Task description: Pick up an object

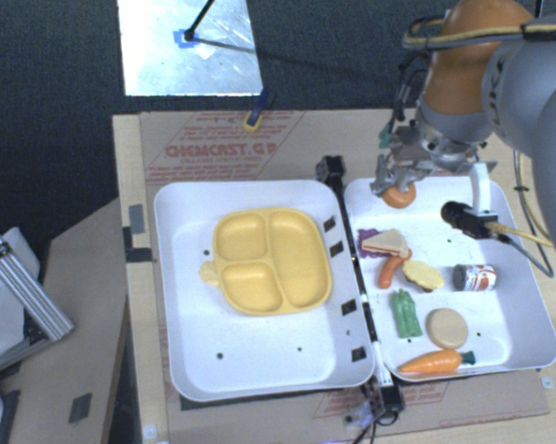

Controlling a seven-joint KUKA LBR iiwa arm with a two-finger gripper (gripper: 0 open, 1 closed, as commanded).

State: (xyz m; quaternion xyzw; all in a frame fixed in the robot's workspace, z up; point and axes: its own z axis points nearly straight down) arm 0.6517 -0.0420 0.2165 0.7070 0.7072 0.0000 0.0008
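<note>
1. The gripper (395, 182) hangs over the right bin (520, 316), toward that bin's 11 o'clock corner. The slanted view does not show how far open it is.
2. An orange lump (400, 198) sits right at the gripper's tip, on its 6 o'clock side. It seems to touch the gripper, but I cannot tell whether it is gripped or only lying on the bin floor beneath it.
3. Further toward 6 o'clock from the gripper lie a sandwich (384, 242), a red sausage (389, 271) and a pale bread slice (422, 275), close together.
4. At about 5 o'clock from the gripper, well apart, a small can (476, 277) lies on its side.
5. Along the bin's 6 o'clock edge are a green packet (405, 314), a round biscuit (447, 328) and a carrot (435, 363).
6. The left bin (194, 348) holds a yellow divided plate (266, 261) near its middle.
7. Both bins rest on printed cardboard (219, 147) on a wooden bench (81, 303). At 12 o'clock a shiny metal sheet (190, 43) lies on dark carpet (44, 90).
</note>
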